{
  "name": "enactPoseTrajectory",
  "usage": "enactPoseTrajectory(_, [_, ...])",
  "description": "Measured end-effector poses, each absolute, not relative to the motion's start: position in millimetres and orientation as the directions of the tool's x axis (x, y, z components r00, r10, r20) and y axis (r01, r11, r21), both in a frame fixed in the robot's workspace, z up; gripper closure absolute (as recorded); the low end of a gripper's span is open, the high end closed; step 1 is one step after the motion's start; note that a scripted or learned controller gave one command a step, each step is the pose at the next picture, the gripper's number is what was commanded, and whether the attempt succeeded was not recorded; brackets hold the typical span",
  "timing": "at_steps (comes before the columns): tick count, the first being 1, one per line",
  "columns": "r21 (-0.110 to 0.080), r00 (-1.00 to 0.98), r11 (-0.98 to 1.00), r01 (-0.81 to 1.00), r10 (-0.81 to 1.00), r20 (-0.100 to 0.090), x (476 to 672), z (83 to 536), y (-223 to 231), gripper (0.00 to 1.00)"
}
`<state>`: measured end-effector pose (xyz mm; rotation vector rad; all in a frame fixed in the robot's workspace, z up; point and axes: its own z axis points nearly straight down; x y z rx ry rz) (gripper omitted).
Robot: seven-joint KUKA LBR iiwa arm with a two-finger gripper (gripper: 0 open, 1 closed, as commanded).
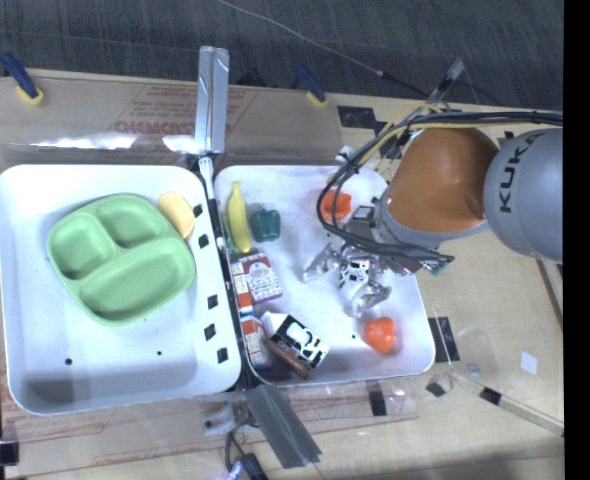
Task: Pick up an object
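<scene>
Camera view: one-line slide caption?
KUKA arm's pincer low in the right bin near an orange object; green plate in left bin.

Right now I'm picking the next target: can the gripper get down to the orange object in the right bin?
Probably yes. The gripper hangs just above-left of the orange object, which lies apart on bare floor of the right bin, near its wall.

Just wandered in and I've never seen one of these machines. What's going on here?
A grey robot arm reaches in over the right-hand bin, its gripper low among toy foods. A banana, a green pepper, small boxes and an orange piece lie loose in that bin. Nothing appears lifted yet. The left bin holds a green divided plate and a yellow piece.
</scene>
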<state>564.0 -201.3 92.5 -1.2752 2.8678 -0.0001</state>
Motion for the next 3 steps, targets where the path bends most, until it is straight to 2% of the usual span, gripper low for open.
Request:
enactPoseTrajectory(1, [0.001, -0.763, 0.763, -0.646, -0.646, -0.001, 519.8, 93, -208, 0.00])
enactPoseTrajectory(2, [0.001, -0.709, 0.709, -0.705, -0.705, -0.001, 484.0, 92, -208, 0.00])
enactPoseTrajectory(3, [0.003, -0.769, 0.769, -0.639, -0.639, 0.001, 486.2, 91, -168, 0.00])
